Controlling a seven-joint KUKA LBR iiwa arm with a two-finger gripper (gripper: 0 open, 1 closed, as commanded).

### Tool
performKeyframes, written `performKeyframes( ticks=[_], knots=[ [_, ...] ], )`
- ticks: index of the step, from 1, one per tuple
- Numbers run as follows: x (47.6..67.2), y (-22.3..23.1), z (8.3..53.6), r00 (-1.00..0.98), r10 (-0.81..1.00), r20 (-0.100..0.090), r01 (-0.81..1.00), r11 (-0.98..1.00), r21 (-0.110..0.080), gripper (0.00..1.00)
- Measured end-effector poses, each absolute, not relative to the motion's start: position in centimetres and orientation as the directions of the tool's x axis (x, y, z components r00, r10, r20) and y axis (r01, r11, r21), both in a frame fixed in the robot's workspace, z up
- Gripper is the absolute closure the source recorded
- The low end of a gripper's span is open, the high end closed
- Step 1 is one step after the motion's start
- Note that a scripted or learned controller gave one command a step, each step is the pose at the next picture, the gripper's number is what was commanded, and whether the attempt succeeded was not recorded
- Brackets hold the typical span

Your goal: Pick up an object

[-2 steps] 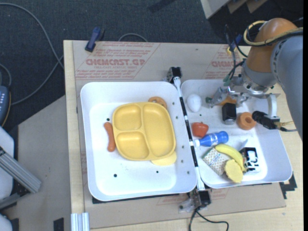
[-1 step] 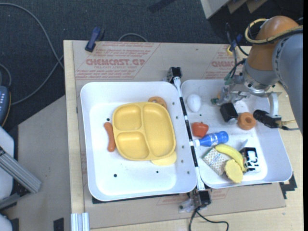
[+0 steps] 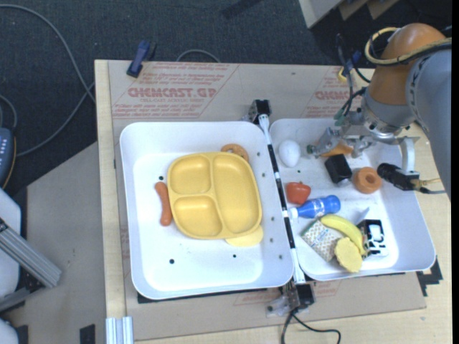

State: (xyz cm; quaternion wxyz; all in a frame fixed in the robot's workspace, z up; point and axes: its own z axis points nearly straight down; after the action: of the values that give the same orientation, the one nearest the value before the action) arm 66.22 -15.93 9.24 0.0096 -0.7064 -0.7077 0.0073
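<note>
grey arm's jaws [image 3: 343,143], state unclear, hang over the right bin [image 3: 423,224] by a black block [image 3: 338,168]; best to centre above it, then descend straight.

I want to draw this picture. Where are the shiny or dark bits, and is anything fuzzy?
In the camera view, light is soft and even; the white bins look bright with only faint shadows. The yellow tray has a gentle sheen, the floor is dark, and the parts under the arm's orange band are too small and cluttered to make out.
</note>
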Motion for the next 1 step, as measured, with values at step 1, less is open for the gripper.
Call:
performKeyframes(
  ticks=[1],
  knots=[
    [66.01, -15.90, 10.13, -0.002, 1.000, 0.007, 0.999, 0.002, -0.036, 1.00]
  ],
)
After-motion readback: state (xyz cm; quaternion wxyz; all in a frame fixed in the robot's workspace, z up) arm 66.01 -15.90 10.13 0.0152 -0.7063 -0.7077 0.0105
